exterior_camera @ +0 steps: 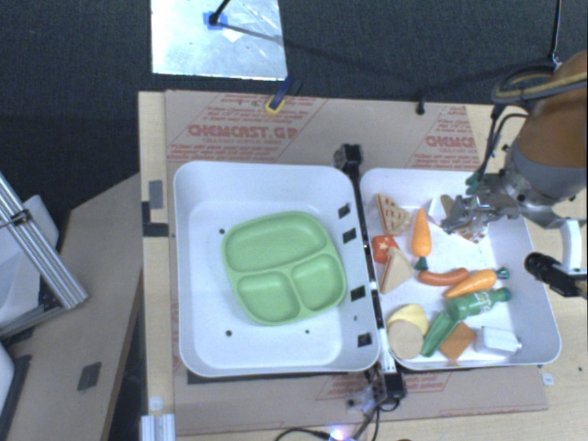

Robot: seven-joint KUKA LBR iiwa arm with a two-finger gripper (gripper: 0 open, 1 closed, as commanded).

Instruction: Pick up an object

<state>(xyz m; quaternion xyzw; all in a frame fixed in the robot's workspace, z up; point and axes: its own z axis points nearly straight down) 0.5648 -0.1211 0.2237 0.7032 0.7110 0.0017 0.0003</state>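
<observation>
Left bin (197,191): you see a shallow white bin, touching its twin on the right.
Green tray (283,266): it lies flat near the middle of the left bin, with three compartments, one long and two smaller.
Right bin (537,283): white, shallow, alongside the left one.
Surface (248,127): you see brown board printed with red lettering under both bins.
Silver sheet (218,26): it lies beyond the surface, on dark carpet.
Yellow clip (276,105): it sits at the board's far edge.
</observation>
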